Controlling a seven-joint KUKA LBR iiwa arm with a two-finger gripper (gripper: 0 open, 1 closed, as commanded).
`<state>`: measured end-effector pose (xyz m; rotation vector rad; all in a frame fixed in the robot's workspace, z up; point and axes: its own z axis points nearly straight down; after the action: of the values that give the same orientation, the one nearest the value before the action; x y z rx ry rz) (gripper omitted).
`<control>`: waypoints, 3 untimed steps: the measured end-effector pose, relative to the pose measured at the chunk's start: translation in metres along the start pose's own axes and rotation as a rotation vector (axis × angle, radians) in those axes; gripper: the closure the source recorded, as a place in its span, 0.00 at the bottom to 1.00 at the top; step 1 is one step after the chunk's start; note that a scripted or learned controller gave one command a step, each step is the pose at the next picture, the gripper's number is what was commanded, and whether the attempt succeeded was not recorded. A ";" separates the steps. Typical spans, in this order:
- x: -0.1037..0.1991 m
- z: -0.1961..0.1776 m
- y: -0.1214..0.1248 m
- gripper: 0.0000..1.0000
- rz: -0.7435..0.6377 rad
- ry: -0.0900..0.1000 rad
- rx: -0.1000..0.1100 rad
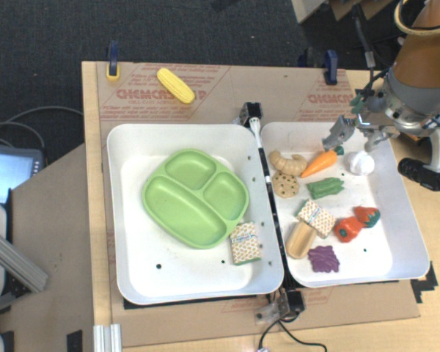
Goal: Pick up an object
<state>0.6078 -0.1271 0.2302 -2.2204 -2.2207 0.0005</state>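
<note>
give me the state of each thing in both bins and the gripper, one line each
gripper: above the right bin's far edge, over the carrot
carrot: lying flat, loose
green plate: upright in left bin, nothing on it
patterned box: lying against the plate's edge
corn: outside the bins

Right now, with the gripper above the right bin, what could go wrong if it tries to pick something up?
1. The gripper hangs near the carrot, which touches the croissant; a grasp could push both aside.
2. The white object looks round and may roll away.
3. The toys in the right bin lie close together, so the gripper might catch two at once or none.
</note>
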 end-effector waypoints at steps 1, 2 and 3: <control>-0.023 0.153 -0.022 0.00 0.004 0.000 0.005; -0.032 0.145 0.047 0.00 -0.004 0.001 -0.005; -0.008 0.146 0.056 0.00 -0.001 -0.005 0.014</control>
<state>0.6634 -0.1349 0.0837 -2.2147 -2.2165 0.0217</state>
